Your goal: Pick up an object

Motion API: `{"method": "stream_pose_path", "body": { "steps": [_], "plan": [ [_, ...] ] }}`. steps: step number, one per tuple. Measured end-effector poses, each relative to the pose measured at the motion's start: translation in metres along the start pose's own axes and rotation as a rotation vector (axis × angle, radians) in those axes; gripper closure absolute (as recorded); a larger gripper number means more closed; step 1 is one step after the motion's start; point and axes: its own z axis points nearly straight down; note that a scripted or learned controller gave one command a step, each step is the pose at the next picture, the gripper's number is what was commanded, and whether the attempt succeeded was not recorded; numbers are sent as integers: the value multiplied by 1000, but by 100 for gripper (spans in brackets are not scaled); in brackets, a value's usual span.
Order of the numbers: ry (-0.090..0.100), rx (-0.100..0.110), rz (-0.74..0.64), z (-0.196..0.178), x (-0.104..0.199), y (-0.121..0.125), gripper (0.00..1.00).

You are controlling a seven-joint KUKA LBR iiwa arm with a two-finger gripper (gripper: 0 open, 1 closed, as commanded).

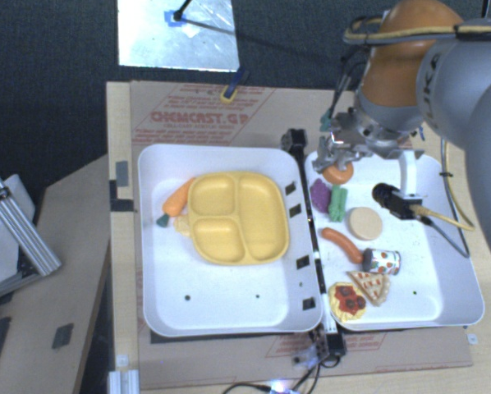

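My gripper [338, 149] hangs over the far left corner of the right bin [442, 290]. Directly beneath it lies an orange toy food piece [337, 173], partly covered by the gripper. Whether the two touch is unclear. Closer to the front lie a purple grape bunch [320, 194], a green piece [337, 203], a round beige cookie [364, 222], a sausage [342, 243], a small patterned cup [383, 261], a pizza slice [371, 286] and a small round pizza [347, 300].
The left bin [159, 294] holds a yellow divided plate [233, 217] with a carrot [177, 197] against its left rim. A black fitting with a cable [396, 201] reaches over the right bin. The grey arm [467, 80] covers the right bin's far right corner.
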Motion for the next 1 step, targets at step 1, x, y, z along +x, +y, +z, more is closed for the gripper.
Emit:
{"method": "stream_pose_path", "body": {
  "steps": [1],
  "plan": [
    [0,1,3,-3,-2,-5,100]
  ]
}}
